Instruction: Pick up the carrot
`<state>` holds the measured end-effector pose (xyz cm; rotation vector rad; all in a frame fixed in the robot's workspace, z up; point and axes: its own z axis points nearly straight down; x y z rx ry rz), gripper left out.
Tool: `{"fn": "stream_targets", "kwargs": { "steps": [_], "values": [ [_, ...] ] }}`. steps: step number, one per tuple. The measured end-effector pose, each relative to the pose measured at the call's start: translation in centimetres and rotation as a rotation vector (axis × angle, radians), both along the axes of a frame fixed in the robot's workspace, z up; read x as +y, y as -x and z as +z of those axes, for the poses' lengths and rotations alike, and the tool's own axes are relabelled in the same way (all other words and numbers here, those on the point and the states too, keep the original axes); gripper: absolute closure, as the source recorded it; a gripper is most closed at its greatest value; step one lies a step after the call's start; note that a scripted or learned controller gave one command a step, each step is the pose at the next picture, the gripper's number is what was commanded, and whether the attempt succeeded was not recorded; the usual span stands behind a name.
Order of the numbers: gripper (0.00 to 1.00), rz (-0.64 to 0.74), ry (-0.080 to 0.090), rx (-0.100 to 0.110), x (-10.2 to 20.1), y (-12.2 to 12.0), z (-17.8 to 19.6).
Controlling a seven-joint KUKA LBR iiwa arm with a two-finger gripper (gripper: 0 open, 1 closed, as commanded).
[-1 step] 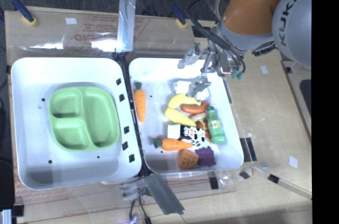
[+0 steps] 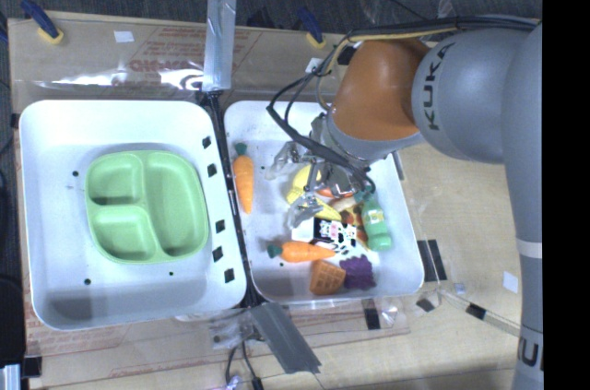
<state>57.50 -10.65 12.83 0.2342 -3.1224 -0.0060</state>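
Note:
Two toy carrots lie in the right bin [image 2: 406, 222]. One carrot [image 2: 242, 181] lies lengthwise along the bin's left wall, green top toward the back. The other carrot [image 2: 304, 252] lies crosswise near the front, green top to the left. My gripper [image 2: 315, 199] hangs below the orange band over the middle of the bin, low among the toys, open. It sits right of the first carrot and just behind the second, and holds neither. A yellow banana [image 2: 300, 185] lies right at its fingers.
Packed around the gripper are a green bottle [image 2: 375, 227], a black-and-white cow-patterned toy [image 2: 336, 234], purple grapes [image 2: 359, 271] and an orange waffle piece [image 2: 324, 277]. The left bin [image 2: 37, 195] holds a green divided plate [image 2: 146, 204]. Cables trail behind the wrist.

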Motion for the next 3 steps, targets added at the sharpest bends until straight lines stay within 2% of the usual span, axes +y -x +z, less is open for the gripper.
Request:
{"fn": "stream_targets", "kwargs": {
  "steps": [1, 2, 3],
  "values": [
    [0.0, -0.058, 0.003, -0.016, 1.0, 8.9, -3.5],
    [1.0, -0.048, 0.003, -0.017, 1.2, 8.7, -2.5],
    [1.0, -0.325, 0.005, -0.014, 0.9, 8.2, 2.7]
  ]
}}
